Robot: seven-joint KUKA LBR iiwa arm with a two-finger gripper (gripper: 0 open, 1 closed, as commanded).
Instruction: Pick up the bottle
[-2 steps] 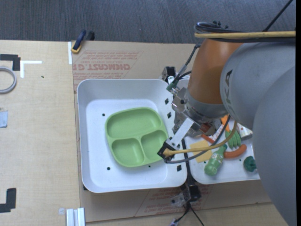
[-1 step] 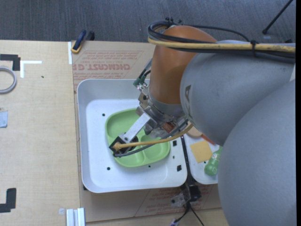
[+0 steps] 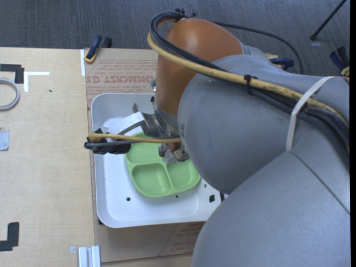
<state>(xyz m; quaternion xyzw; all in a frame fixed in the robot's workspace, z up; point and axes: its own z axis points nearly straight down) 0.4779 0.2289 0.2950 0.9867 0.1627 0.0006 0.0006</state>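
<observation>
looking down at a slant on a wooden bench (image 3: 44, 149), a large grey robot arm (image 3: 267, 149) with an orange band (image 3: 186, 65) above the wrist reaches in from the right and covers much of the scene. black and yellow cables (image 3: 222, 71) run along the top of the arm. the wrist points down into a shallow white bin (image 3: 111, 204) that sits on brown cardboard (image 3: 119, 77). inside the bin lies a light green divided tray (image 3: 161, 174) with several compartments, partly covered by the arm. the gripper (image 3: 167, 143) is low over the bin, just above the upper edge of the green tray; it is mostly hidden under the wrist, and whether it is released or clenched cannot be told. a thin yellow hose (image 3: 128, 139) and a black part (image 3: 105, 146) stick out to the left from the wrist, across the bin. a piece of white paper or plastic (image 3: 129, 121) lies in the upper part of the bin beside the wrist. the bottle cannot be made out; where it lies cannot be told. a blue and yellow clamp (image 3: 94, 47) sits at the bench's far edge.
</observation>
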